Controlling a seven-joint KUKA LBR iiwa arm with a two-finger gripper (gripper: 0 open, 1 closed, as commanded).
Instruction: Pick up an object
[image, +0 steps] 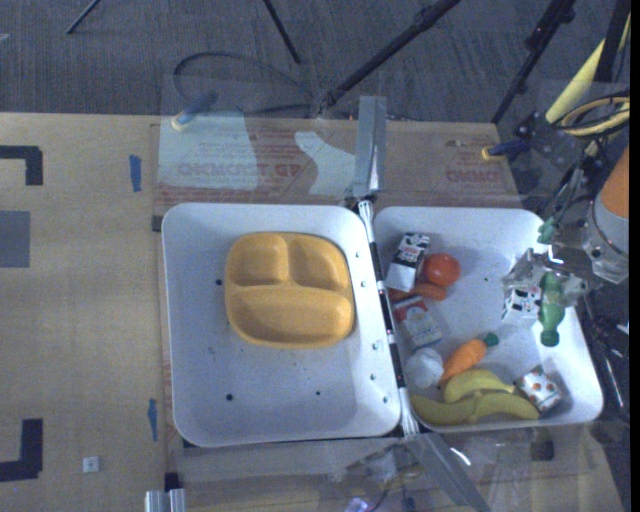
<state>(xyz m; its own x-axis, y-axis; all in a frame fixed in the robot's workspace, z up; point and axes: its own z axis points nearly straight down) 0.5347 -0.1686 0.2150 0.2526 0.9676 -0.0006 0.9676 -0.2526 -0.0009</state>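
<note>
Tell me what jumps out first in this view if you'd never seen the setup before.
The big yellow divided tray lying alone in the left bin grabs the eye first. Next comes the clutter in the right bin: bananas along the near edge, a carrot just above them, and a tomato near the divider. The end effector sits at the right bin's far right side, beside a green bottle.

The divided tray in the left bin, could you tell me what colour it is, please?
The divided tray is yellow-orange all over, plain and unpatterned, as seen in the camera view.
</note>
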